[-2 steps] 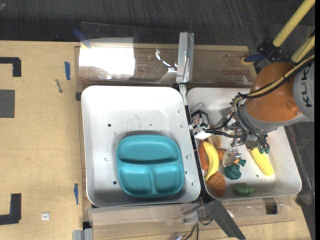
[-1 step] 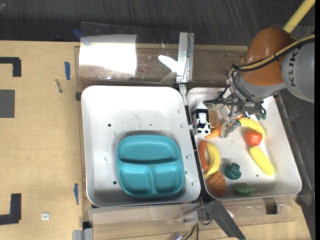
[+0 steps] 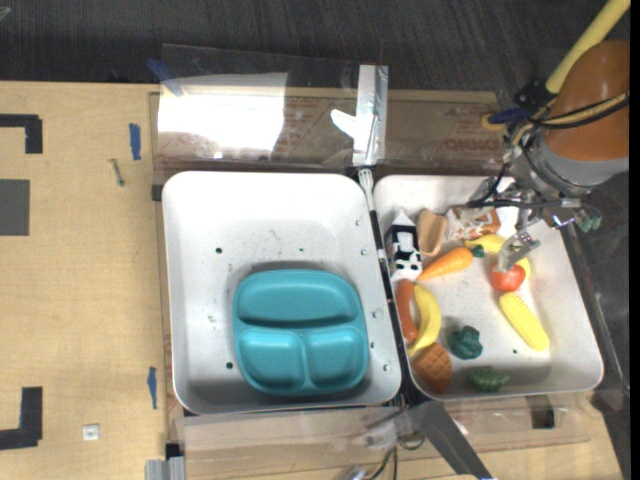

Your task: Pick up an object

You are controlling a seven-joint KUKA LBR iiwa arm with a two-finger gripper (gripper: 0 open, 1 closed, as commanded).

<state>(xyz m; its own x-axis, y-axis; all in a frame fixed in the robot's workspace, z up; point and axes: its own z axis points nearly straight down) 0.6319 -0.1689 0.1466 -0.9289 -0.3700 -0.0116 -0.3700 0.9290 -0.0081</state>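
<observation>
— So, from the left: what is in the first bin?

— The left bin (image 3: 190, 228) holds one teal divided tray (image 3: 300, 330), lying flat. It looks like stiff plastic, wide and smooth, so I judge it difficult for two fingers.

— And the right bin (image 3: 580, 368)?

— Many small toy foods. By the left wall stands a black-and-white bottle (image 3: 403, 248), under it a banana (image 3: 426, 318). Then an orange carrot (image 3: 447, 261), a dark green piece (image 3: 464, 343), and further right a yellow corn cob (image 3: 524, 320).

— Where is the gripper (image 3: 515, 250)?

— Over the upper right part of that bin, just above a small red-orange piece (image 3: 507, 278). If the fingers are open or closed, I cannot tell; cables cover them.

— Which object is easy?

— Probably the corn cob. It lies apart from the others, it seems light and hard, a little slippery. I would hold it across the narrow middle.
</observation>
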